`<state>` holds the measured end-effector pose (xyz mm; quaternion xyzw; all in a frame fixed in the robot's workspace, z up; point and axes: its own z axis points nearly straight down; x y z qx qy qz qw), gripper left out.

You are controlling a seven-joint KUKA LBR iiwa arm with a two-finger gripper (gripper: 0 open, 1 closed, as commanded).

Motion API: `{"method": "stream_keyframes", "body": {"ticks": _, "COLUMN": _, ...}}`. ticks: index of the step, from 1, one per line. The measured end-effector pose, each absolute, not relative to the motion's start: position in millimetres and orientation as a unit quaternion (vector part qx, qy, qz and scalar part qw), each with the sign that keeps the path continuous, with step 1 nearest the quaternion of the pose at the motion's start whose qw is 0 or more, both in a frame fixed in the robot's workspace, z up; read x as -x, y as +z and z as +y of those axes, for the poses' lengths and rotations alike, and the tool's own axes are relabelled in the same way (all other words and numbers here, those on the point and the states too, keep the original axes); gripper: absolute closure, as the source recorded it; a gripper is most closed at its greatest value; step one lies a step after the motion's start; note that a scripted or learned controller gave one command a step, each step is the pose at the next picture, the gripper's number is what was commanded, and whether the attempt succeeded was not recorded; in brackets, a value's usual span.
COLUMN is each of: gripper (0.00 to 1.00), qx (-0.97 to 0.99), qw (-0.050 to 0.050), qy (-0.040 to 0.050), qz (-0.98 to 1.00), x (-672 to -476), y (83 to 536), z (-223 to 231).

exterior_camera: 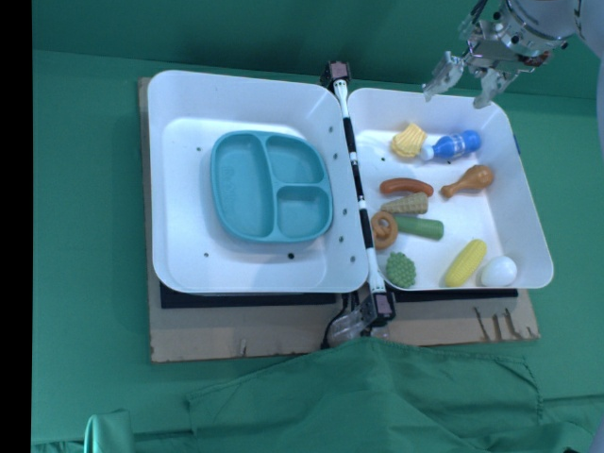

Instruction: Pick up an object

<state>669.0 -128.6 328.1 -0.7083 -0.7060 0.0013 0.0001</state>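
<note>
My gripper [466, 82] hangs open above the far edge of the right bin [530, 217], with nothing between its fingers. Just below it in that bin lie a blue bottle [458, 144] and a yellow corn piece [408, 141]. Further down are a brown drumstick [469, 181], a red sausage [407, 187], a ridged tan piece [405, 204], a green cucumber [420, 226], a pretzel [383, 228], a green round piece [401, 269], a yellow corn cob [464, 262] and a white egg [498, 272].
The left bin [179, 111] holds a teal divided plate [271, 186]. A black and white divider rail [355, 177] runs between the bins. Green cloth [377, 394] is bunched at the front of the bench.
</note>
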Motion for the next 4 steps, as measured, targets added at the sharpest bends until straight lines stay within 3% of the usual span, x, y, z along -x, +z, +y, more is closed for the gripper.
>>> {"method": "stream_keyframes", "body": {"ticks": 2, "gripper": 0.00, "qx": 0.708, "qw": 0.000, "qy": 0.0011, "qz": -0.707, "x": -672.4, "y": 213, "z": -122}}
{"method": "stream_keyframes", "body": {"ticks": 3, "gripper": 0.00, "qx": 0.708, "qw": -0.003, "qy": -0.0012, "qz": -0.706, "x": -674.5, "y": 183, "z": -123}}
{"method": "stream_keyframes", "body": {"ticks": 4, "gripper": 1.00, "qx": 0.709, "qw": -0.008, "qy": -0.0050, "qz": -0.705, "x": -677.2, "y": 200, "z": -124}}
